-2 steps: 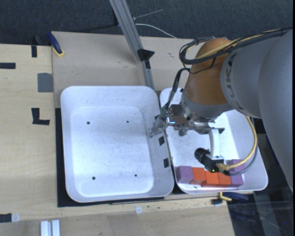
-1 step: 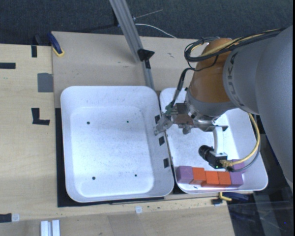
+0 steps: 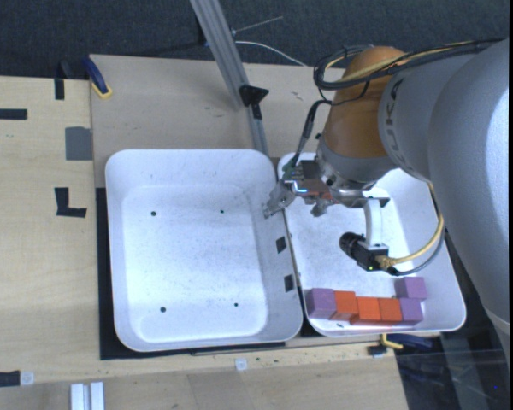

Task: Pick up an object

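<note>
**Arm Positioned Over Right Bin**

Wooden tabletop (image 3: 179,101) carries two shallow white bins side by side. Camera view: the left bin (image 3: 192,246) sits beside the right bin (image 3: 440,301). Purple and orange blocks (image 3: 368,306) lie in a row along the right bin's near wall. The tool (image 3: 312,190) is above the right bin's far left corner, well apart from the blocks; its open or closed state cannot be determined.

left bin (image 3: 137,178) floor wide open; right bin (image 3: 449,314) crowded: arm (image 3: 427,92) over its upper half, purple and orange blocks (image 3: 368,307) packed along the near wall, slanted metal post (image 3: 227,49) behind
</note>
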`<state>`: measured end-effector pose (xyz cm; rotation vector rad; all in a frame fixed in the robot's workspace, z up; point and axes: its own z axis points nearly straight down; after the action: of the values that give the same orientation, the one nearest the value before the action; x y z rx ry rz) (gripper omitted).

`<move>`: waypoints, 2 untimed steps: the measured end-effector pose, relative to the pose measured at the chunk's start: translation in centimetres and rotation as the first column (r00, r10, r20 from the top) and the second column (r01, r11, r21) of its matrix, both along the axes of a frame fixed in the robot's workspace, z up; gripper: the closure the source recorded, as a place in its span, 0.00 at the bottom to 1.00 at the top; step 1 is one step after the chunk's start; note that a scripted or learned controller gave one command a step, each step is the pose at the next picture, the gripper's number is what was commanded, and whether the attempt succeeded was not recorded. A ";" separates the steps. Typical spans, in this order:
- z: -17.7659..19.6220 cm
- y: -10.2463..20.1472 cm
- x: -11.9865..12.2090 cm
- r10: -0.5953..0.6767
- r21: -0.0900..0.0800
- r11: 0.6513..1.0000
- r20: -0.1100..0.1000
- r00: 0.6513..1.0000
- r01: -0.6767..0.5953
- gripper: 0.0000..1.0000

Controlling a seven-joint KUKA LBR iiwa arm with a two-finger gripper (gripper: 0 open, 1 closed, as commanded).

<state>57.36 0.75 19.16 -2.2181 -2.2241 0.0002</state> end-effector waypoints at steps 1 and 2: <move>1.0 0.1 -0.1 0.001 0.000 1.000 -0.003 1.000 -0.001 1.00; 0.9 0.0 -0.1 0.000 -0.001 1.000 -0.004 1.000 0.000 0.00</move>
<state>57.23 0.76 20.08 -2.2165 -2.2231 0.0055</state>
